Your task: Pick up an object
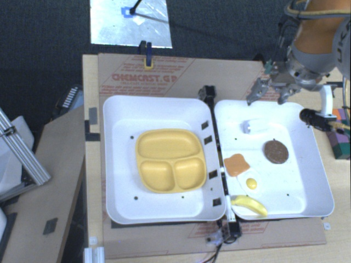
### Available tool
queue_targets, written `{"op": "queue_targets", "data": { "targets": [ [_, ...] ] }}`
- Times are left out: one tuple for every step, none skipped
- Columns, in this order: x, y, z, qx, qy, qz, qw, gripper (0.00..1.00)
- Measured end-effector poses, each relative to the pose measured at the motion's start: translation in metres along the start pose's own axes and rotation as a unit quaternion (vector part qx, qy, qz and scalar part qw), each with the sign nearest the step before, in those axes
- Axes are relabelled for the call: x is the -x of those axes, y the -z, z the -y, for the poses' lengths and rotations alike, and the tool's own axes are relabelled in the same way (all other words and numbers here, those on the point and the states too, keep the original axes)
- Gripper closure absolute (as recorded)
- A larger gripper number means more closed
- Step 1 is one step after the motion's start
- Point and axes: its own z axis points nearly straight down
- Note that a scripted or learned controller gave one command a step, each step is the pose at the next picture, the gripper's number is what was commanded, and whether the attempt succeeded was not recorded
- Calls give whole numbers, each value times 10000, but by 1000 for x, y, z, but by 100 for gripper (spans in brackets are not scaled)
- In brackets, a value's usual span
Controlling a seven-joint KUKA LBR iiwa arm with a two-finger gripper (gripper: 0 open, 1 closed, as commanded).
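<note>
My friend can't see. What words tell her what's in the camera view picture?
A robot gripper hangs open above the right white bin, which holds a brown disc, an orange piece, a fried egg toy and a banana. The left bin holds a yellow divided tray.

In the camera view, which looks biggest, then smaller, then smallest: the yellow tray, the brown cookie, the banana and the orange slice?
1. yellow tray, by far the biggest.
2. banana, longest of the small ones.
3. brown cookie and orange slice look about alike, so I won't rank those two.
</note>
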Motion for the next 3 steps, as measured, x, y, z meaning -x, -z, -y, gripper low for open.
{"op": "queue_targets", "data": {
  "targets": [
    [0, 7, -2, 57, 8, 6, 10000, 0],
    [-1, -35, -7, 47, 6, 8, 10000, 0],
    [-9, -81, -5, 43, 15, 6, 10000, 0]
  ]
}}
